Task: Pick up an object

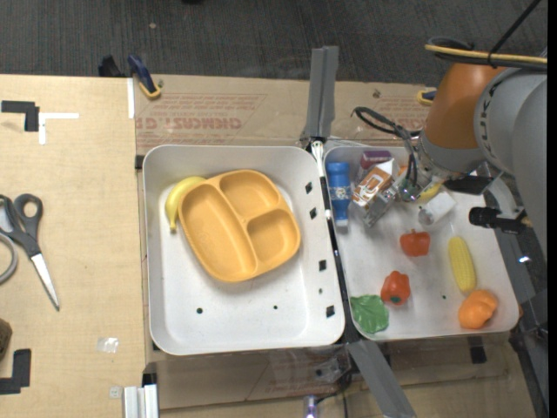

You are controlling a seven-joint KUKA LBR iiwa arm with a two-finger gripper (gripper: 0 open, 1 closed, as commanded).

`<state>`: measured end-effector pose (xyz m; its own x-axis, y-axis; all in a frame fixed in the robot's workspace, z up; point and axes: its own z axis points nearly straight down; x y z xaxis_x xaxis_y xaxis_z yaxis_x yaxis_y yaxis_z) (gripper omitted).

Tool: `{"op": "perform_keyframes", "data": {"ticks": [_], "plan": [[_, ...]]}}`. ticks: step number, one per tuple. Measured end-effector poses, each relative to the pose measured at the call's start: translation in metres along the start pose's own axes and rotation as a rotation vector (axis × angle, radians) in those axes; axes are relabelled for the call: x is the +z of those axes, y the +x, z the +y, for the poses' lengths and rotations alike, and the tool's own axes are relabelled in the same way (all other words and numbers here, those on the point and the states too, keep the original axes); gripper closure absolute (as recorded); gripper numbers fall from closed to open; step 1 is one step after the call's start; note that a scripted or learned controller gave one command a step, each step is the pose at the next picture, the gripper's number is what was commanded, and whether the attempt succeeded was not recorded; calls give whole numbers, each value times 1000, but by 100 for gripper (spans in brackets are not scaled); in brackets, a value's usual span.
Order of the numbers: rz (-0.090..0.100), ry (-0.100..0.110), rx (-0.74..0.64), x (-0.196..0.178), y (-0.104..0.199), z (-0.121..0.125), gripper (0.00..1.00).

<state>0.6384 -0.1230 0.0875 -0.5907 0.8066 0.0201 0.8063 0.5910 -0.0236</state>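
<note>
Grey metal and an orange band mark the arm [487, 111] entering from the upper right of the frame, its two-finger gripper [383, 200] lowered into the upper part of the right-hand shallow white bin [435, 325]. The gripper sits among a cluster there: a blue upright tube-shaped bottle [338, 192], a small orange-and-white printed packet [372, 184] and a purple-topped box [376, 158] just beside it. Whether the fingers are spread or pinched I cannot tell; the wrist and clutter blur them.

Lower in the same bin lie a red round toy [415, 244], a yellow corn cob [460, 264], an orange round fruit [477, 308], a red-and-orange pepper [395, 287] and a green leafy piece [370, 313]. The left bin [165, 320] holds a yellow divided plastic plate [239, 225] over a yellow banana [180, 197].

This looks like the reach-and-grasp step, probably aimed at the packet. Next, the fingers would need to close firmly on one item, then lift straight up without dragging its neighbours.
</note>
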Motion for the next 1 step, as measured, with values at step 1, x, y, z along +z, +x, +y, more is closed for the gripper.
{"op": "perform_keyframes", "data": {"ticks": [1], "plan": [[9,18,291,1,7,15,0]]}}
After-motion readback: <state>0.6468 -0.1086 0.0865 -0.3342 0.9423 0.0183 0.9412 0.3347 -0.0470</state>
